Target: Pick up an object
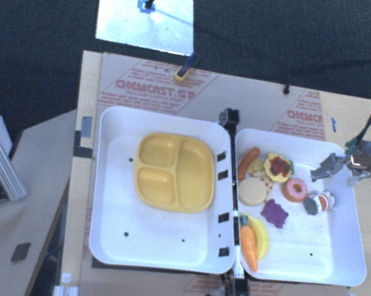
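The right bin holds several toy foods: a red sausage, a pizza slice, a pink donut, a tan cookie, purple grapes, a banana and a carrot. A small grey, white and orange toy lies right of the donut. My gripper hangs over the bin's back right part, above and just behind that small toy. It is open, with nothing between its fingers.
The left bin holds a yellow divided plate. A black-clipped divider separates the bins. A yellow-and-blue tool lies on the cardboard behind the bins. The arm enters from the right edge.
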`<act>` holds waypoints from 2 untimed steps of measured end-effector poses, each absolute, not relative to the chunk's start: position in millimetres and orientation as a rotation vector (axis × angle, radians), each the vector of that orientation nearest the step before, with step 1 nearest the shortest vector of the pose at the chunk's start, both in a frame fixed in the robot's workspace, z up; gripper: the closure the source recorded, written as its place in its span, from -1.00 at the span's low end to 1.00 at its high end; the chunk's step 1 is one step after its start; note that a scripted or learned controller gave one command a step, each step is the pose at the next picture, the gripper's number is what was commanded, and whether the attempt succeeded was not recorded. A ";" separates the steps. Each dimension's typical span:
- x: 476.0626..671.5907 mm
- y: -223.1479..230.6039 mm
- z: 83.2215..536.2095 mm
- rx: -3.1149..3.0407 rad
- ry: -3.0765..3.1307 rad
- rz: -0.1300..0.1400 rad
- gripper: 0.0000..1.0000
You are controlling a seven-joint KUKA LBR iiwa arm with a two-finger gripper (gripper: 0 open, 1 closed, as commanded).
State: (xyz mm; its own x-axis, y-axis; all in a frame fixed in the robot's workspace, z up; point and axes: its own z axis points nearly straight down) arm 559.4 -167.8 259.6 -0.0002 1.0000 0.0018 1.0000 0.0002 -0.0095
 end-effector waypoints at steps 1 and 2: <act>561.5 -167.5 265.7 -2.219 -2.226 -0.001 -1.00; 564.3 -168.0 223.9 -2.219 -2.223 0.001 -1.00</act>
